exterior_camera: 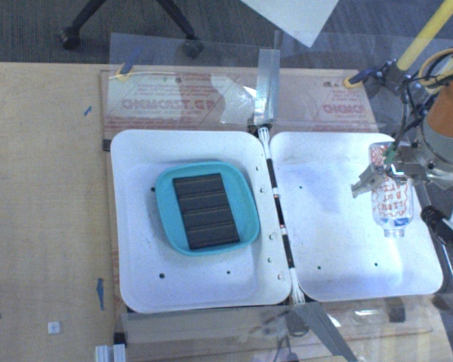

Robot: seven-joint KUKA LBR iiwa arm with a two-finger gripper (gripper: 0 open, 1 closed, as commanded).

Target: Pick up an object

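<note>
Reaching in over the right bin (340,277), the grey arm with its orange band hangs above that bin's far-right side, and its gripper (381,178) sits right over a clear plastic bottle (392,206). The bottle carries a red-and-white label and lies lengthwise near the right bin's outer wall, one end under the gripper body, the other pointing toward the bin's near edge. One pale metal finger (365,182) splays out from the gripper toward the middle of the right bin, on the side of the bottle facing the divider; the other finger is hidden by the wrist and the bottle — so the fingers look spread, on either side of the bottle's upper part rather than pinched on it. Whether the finger touches the bottle cannot be told.

Across the divider from the right bin, the left bin (136,277) holds a teal rectangular tray (245,206) set at a slight tilt, roughly central. A dark ribbed block (204,211) lies inside the tray. Beyond the right bin's far edge, taped cardboard with red lettering (166,104) runs along the bench — well apart from the bottle.
</note>
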